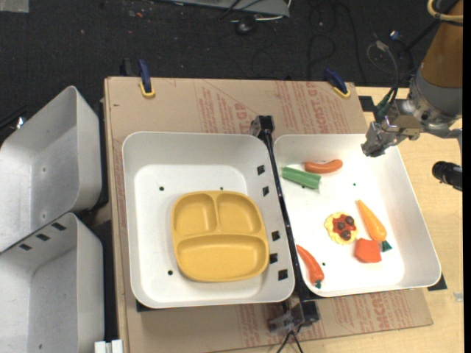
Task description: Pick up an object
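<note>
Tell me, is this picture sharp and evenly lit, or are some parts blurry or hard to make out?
Camera view: the yellow tray and the toy carrot look fairly sharp under soft, even light; the gripper at the right bin's far corner is dark and slightly blurred; the floor behind is dim.

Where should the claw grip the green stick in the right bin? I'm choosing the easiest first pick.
Grip the green stick across its middle, coming straight down from above. It lies flat and narrow, so its long sides likely fit between the fingers. The sausage sits close by its upper right end, so stay clear of that end.
</note>
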### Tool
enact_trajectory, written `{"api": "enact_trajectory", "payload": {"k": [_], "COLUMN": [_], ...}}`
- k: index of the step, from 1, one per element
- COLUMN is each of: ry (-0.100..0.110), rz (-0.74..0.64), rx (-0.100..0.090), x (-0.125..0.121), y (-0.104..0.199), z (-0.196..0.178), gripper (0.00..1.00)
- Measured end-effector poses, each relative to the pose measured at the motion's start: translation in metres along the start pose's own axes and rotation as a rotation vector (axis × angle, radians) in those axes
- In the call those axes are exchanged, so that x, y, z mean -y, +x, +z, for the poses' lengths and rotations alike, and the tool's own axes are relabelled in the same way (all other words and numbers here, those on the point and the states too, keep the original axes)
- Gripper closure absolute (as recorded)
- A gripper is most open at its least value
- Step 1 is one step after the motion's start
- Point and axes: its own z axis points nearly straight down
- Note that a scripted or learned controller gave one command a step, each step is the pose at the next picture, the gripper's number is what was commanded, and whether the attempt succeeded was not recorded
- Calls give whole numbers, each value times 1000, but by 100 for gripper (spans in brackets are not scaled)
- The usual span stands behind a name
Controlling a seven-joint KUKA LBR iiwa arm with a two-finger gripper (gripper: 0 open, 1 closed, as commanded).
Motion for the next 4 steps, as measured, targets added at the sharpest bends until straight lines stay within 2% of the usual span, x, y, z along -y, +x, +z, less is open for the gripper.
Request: {"api": "enact_trajectory", "payload": {"k": [1, 4], "ry": [3, 2], "rz": [0, 0], "rx": [-1, 0], "x": [11, 26], "y": [56, 208], "z": [16, 22], "gripper": [100, 100]}}
